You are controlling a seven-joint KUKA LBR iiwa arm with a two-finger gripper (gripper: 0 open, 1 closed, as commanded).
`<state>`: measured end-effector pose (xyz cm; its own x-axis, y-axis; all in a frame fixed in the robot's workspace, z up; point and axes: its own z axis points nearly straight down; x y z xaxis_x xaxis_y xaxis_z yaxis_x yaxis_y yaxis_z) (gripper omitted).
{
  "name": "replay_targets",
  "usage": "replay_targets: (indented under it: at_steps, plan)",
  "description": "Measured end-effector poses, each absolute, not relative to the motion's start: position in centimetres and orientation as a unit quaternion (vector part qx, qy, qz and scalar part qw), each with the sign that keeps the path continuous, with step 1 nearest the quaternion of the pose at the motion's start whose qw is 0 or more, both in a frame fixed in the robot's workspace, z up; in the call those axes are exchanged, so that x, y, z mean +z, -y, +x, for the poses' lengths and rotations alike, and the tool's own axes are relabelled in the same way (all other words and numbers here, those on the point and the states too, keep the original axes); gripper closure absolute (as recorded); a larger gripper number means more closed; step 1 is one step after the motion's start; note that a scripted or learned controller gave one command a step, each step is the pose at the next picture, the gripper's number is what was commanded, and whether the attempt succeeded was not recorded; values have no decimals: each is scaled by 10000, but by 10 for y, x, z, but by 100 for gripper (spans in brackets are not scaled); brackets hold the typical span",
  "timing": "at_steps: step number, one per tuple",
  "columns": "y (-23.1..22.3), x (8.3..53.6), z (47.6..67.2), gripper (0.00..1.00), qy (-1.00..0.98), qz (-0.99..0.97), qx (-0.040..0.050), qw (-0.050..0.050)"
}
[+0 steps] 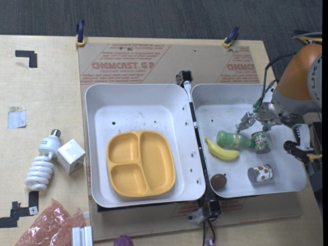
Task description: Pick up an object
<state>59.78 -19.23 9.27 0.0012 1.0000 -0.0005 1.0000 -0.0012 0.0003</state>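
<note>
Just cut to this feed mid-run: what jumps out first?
The yellow divided plate lying alone in the left bin draws the eye first. In the right bin, the gripper hangs just above a green bottle, with a banana beside it.

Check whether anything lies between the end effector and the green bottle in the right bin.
Nothing visible does. The end effector sits just above the green bottle in the right bin, with bare bin floor between them. The banana lies on the bottle's far side, and the small can sits at its cap end.
</note>
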Motion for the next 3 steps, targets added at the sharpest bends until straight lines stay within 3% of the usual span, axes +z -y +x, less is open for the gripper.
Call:
replay_targets:
  at_steps: [1, 2, 3]
  plan:
    - [193, 103, 598, 100, -7059, 7083, 2, 12]
    - [193, 103, 598, 0, -7060, 7082, 1, 12]
    - [139, 93, 537, 0, -7065, 7077, -1, 2]
